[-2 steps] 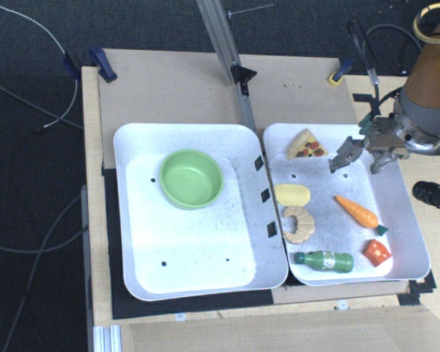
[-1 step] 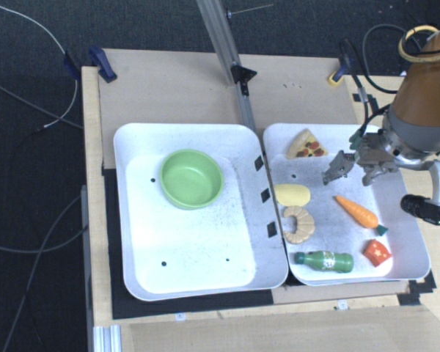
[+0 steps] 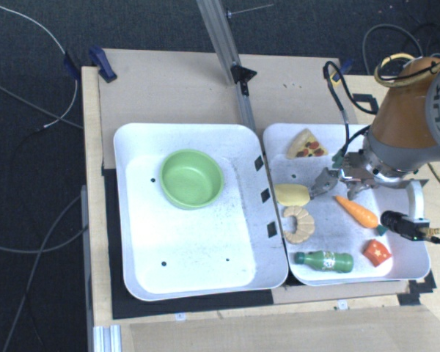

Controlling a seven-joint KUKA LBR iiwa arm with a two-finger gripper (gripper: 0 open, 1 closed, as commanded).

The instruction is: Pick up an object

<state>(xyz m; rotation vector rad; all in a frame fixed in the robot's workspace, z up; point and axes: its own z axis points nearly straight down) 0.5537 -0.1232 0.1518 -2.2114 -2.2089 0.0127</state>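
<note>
I had the arm [image 3: 407, 123] reaching over the right bin [image 3: 418, 266], since all the small items lay there; the left bin [image 3: 132, 270] carried a green bowl [image 3: 192, 177]. The gripper [image 3: 339, 184] hung spread wide and empty between the yellow piece [image 3: 292, 193] and the carrot [image 3: 356, 211], likely choosing between them.

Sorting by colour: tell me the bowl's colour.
Light green; the bowl shows in the camera view, in the left bin.
</note>
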